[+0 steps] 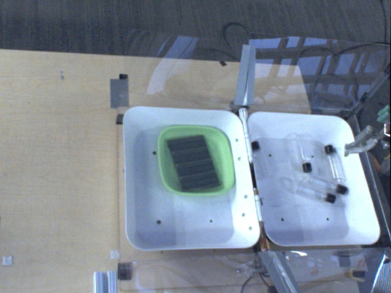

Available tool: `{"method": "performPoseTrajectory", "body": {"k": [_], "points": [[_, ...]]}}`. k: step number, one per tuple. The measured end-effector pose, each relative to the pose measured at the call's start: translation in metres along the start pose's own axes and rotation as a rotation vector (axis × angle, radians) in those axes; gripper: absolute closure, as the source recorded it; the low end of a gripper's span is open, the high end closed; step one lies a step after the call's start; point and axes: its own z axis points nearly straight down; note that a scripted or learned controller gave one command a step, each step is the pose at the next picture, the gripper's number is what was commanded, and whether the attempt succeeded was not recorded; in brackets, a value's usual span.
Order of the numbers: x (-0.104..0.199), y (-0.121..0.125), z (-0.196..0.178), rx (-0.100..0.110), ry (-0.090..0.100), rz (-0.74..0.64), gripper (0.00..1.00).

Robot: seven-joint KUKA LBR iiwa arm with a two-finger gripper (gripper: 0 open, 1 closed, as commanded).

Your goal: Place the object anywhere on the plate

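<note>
A green square plate (227, 163) sits in the left bin (183, 231). A dark grey ridged block (193, 162) lies flat across the middle of the plate. Several clear tubes with black caps lie in the right bin (305, 227): one (335, 168) near the right wall, one (299, 152) in the middle, one (314, 192) lower down. A small black cap (255, 145) rests by that bin's left wall. My gripper (365, 140) pokes in as a pale grey tip over the right bin's right rim, apart from the tubes and far from the plate.
A metal post (245, 81) rises behind the seam between the bins. A grey bracket (120, 91) lies on the wooden bench at the back left. Cables and a frame crowd the back right corner.
</note>
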Motion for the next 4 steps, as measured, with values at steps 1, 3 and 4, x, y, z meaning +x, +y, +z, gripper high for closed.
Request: {"method": "performPoseTrajectory", "body": {"k": [1,3,4], "points": [[0.008,-0.003,0.030,0.001,0.000,0.046,0.00],[0.005,-0.002,0.057,0.000,0.001,-0.059,0.00],[0.003,-0.002,0.071,0.001,0.001,-0.054,0.00]]}}
